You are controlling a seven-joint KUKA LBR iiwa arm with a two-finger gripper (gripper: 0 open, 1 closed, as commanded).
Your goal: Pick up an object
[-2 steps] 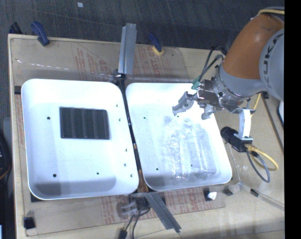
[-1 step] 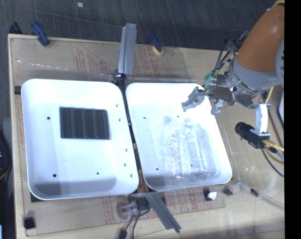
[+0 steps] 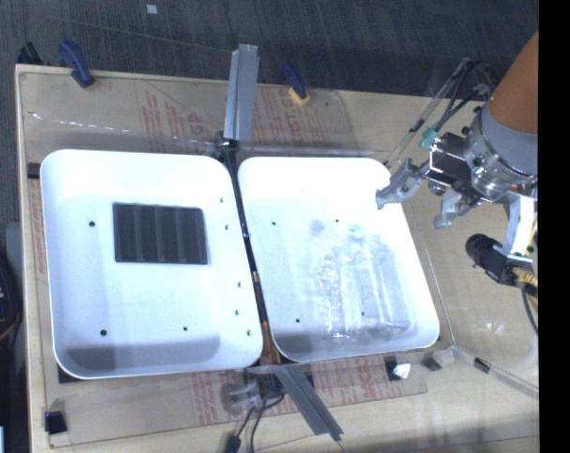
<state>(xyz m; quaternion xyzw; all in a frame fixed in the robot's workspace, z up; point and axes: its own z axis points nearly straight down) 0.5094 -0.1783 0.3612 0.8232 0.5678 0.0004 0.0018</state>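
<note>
My two-finger claw (image 3: 419,199) hangs just past the right rim of the right-hand shallow white bin (image 3: 266,253), near its far right corner, with my grey wrist and its orange band behind it at the right of the view. The two fingers stand apart, one reaching toward the bin's corner and the other lower and nearer my wrist, and nothing lies between them. By my reckoning the job is barely begun: no grasp is made, and the approach, the descent, the closing and the lift are all left to do. What I would go for is the clear crinkled plastic packet (image 3: 359,281) lying flat in the right half of that same bin, faint against the white floor and hard to trace at its edges. Its long axis seems to run from the bin's far side toward the near rim, leaning a little rightward as it comes nearer. In the left-hand white bin (image 3: 68,253) a dark ribbed rectangular pad (image 3: 160,233) lies flat, its long side running left to right.
</note>
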